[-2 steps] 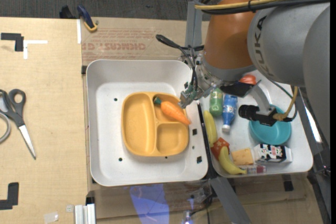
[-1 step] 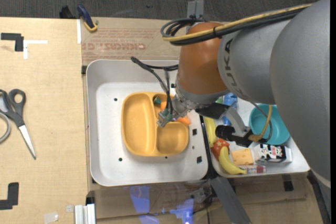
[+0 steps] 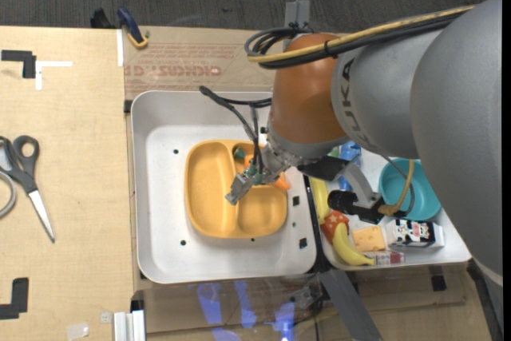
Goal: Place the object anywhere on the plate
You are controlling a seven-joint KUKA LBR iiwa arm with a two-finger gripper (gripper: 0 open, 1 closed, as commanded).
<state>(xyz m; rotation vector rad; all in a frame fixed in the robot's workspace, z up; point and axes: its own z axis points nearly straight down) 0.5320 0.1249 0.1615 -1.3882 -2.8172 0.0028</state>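
Note:
A yellow two-compartment plate (image 3: 214, 192) lies in the left white bin (image 3: 156, 196). My gripper (image 3: 239, 190) hangs over the plate's middle divider, near its right side, and the orange wrist band and grey arm cover the bin's right part. A small object with a green bit (image 3: 250, 166) and an orange bit (image 3: 281, 183) sits right at the gripper, over the plate's right rim. The wrist hides most of it, and I cannot tell whether it is held or resting there.
The right bin (image 3: 447, 251) holds a banana (image 3: 345, 247), a teal bowl (image 3: 409, 188), a cheese block (image 3: 369, 239), a red piece (image 3: 335, 221) and a cow-patterned carton (image 3: 413, 232). Scissors (image 3: 30, 180) lie on the wooden bench at left. Cardboard (image 3: 192, 64) lies behind the bins.

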